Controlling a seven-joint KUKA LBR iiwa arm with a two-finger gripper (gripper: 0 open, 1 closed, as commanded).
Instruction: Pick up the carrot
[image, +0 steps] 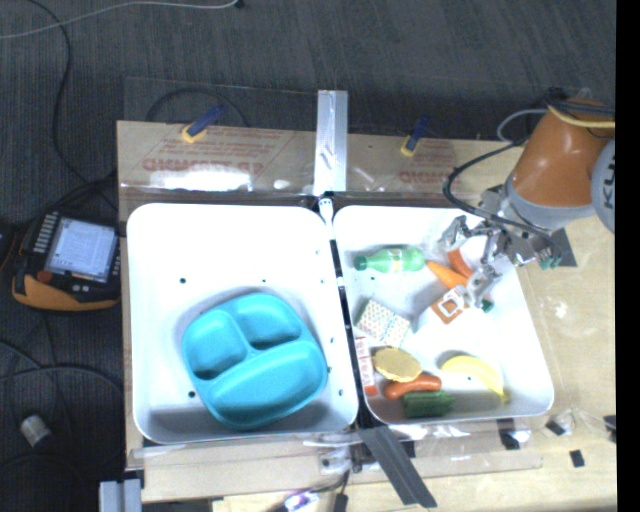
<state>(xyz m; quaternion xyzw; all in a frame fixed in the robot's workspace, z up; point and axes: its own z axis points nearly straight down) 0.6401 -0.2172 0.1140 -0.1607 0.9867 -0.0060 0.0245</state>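
The carrot (444, 268) is a short orange piece lying in the upper middle of the right bin (530, 340). My gripper (472, 255) hangs low right over the carrot's right end, at the bin's upper right. Its fingers (487, 272) look spread, one above the carrot and one below and to the right. Part of the carrot is hidden under the gripper. The grey arm with its orange band (560, 165) comes in from the upper right.
Around the carrot in the right bin lie a green bottle (392, 261), a small orange-and-white block (450, 308), a checkered packet (383, 320), a yellow banana (475, 372), a round bun (398, 363), a red sausage (418, 384) and a green vegetable (428, 403). The left bin (160, 250) holds a blue divided plate (255, 355).
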